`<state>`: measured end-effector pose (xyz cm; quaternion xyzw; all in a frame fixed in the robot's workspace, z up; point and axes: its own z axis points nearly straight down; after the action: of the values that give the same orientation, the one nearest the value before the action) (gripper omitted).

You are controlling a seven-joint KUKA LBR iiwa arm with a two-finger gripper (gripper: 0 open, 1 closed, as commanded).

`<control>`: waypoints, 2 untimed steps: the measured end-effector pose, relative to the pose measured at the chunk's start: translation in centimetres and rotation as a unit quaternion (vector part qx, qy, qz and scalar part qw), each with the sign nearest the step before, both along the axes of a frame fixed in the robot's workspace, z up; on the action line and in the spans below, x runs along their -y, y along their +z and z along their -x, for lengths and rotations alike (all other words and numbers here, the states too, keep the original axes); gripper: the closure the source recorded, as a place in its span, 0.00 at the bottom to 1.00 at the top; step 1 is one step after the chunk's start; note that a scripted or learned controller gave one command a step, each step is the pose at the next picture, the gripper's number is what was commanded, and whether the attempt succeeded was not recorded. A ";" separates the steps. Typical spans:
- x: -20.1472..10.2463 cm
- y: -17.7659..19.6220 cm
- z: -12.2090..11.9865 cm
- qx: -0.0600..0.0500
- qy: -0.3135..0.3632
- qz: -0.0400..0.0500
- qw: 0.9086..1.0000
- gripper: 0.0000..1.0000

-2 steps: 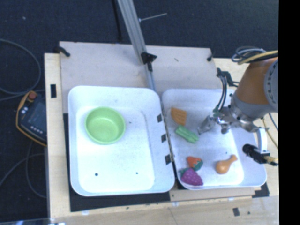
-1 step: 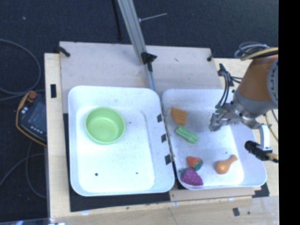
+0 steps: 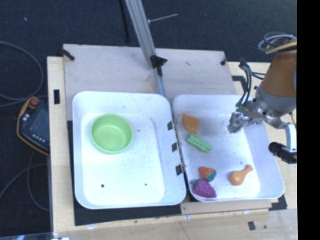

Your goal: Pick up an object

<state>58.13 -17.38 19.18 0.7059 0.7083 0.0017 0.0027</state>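
Observation:
The right bin (image 3: 260,149) holds several toy foods: an orange bread-like piece (image 3: 190,123), a green vegetable (image 3: 199,143), a red-and-green strawberry (image 3: 207,173), purple grapes (image 3: 204,188) and an orange drumstick (image 3: 240,175). My gripper (image 3: 236,122) hangs over the upper right part of this bin, right of the orange piece and well above the drumstick. Nothing shows between its fingers.
The left bin (image 3: 150,184) holds a green bowl (image 3: 112,133) near its upper left. A slanted metal pole (image 3: 142,29) rises from the back, ending at the divide between the bins. A pendant (image 3: 34,125) lies off the bench at left.

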 end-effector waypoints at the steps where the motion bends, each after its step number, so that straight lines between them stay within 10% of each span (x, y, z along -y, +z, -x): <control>1: 0.4 6.5 0.0 0.002 0.000 0.001 1.000 1.00; 2: 0.5 9.0 -0.1 -0.001 0.001 0.000 1.000 1.00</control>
<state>58.18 -17.84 28.16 0.7054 0.7088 0.0012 0.0022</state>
